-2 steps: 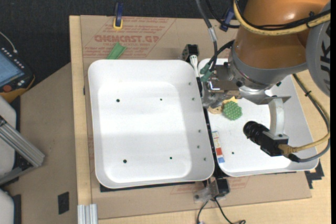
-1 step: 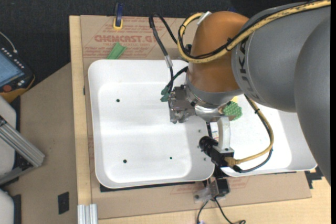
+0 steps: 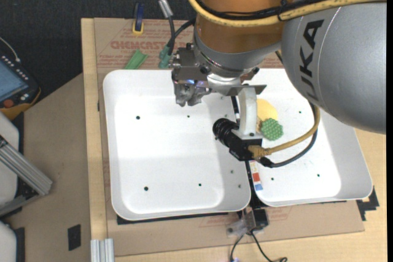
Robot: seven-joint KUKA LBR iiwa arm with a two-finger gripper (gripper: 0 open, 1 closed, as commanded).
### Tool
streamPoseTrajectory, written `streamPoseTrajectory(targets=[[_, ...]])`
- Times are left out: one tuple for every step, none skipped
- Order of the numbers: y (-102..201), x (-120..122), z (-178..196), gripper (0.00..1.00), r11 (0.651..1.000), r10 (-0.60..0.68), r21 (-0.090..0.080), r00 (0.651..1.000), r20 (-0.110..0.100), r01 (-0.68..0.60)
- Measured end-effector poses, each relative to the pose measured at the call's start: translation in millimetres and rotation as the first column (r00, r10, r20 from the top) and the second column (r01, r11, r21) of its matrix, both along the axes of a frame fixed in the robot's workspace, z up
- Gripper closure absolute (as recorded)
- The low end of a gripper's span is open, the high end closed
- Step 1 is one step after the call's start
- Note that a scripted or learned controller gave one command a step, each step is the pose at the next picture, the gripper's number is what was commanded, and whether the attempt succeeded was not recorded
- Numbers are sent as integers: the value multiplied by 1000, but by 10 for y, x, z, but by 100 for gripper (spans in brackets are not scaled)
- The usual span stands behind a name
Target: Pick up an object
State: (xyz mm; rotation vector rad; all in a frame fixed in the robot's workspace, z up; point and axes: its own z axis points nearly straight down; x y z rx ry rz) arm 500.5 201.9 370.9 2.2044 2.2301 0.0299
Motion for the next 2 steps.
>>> streamPoseTrajectory(targets=[[-584,-75,965,100,1000,-16,-6,1000,-5,16],[-656,-244,-1105,100,1000,-15,-15,999,-37,15]])
